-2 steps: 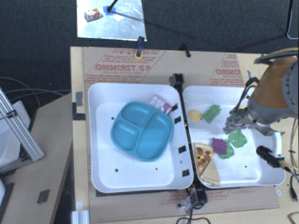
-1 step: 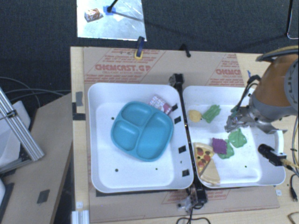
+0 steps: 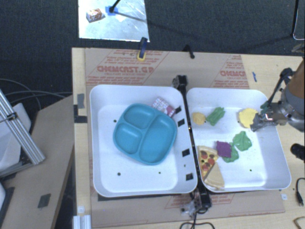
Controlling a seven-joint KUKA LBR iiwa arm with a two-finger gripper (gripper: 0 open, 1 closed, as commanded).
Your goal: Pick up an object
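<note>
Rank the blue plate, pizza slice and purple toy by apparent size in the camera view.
1. Blue plate, largest by far.
2. Pizza slice.
3. Purple toy, smallest.

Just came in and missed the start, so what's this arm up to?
The arm's gripper is low at the right side of the right bin, beside a flat yellow piece. Nothing shows between its fingers, so no pick yet. That bin also holds green pieces, a purple piece and a pizza slice. The left bin holds a blue divided plate.
</note>
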